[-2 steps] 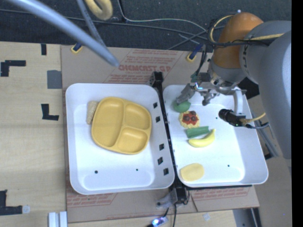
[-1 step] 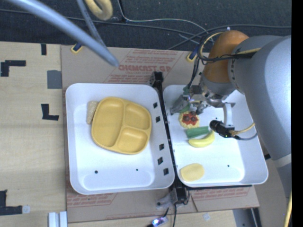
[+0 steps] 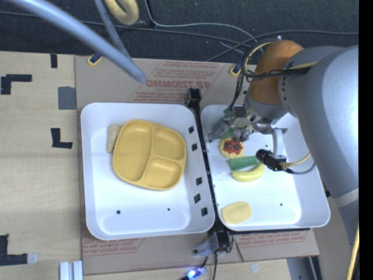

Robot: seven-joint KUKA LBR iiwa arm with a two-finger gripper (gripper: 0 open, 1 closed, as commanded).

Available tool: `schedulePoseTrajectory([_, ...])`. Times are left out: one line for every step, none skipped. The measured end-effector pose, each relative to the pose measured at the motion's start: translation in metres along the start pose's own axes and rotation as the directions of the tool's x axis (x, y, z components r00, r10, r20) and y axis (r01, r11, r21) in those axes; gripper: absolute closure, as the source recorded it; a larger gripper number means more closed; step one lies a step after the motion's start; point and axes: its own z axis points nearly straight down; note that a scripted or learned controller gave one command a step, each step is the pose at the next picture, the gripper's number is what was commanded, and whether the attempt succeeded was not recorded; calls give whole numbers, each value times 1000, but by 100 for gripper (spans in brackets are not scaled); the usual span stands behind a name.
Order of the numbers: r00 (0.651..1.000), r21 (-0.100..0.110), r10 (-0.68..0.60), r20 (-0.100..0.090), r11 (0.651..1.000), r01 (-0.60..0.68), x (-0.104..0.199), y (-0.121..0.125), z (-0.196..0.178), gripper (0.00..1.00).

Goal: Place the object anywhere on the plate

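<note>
A yellow plate (image 3: pixel 148 154) with three compartments lies in the left bin (image 3: pixel 99 209). My gripper (image 3: pixel 234 134) hangs low over the upper left part of the right bin (image 3: pixel 303 209). Right under it, or just in front of it, lies a small yellow round toy with red topping (image 3: pixel 231 148). Touching that toy's lower right is a green piece (image 3: pixel 243 162), and a yellow banana-shaped toy (image 3: pixel 247 174) lies below the green piece. A pale yellow flat disc (image 3: pixel 236 212) rests near the right bin's front edge.
A tan, bread-like piece (image 3: pixel 112 137) is wedged against the plate's left rim. The divider between the bins (image 3: pixel 201 162) runs just left of my gripper. A black cable (image 3: pixel 274 162) loops off the wrist over the right bin.
</note>
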Motion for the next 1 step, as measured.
schedulePoseTrajectory([1000,12,0,0,1000,0,-1,-2,-9,100])
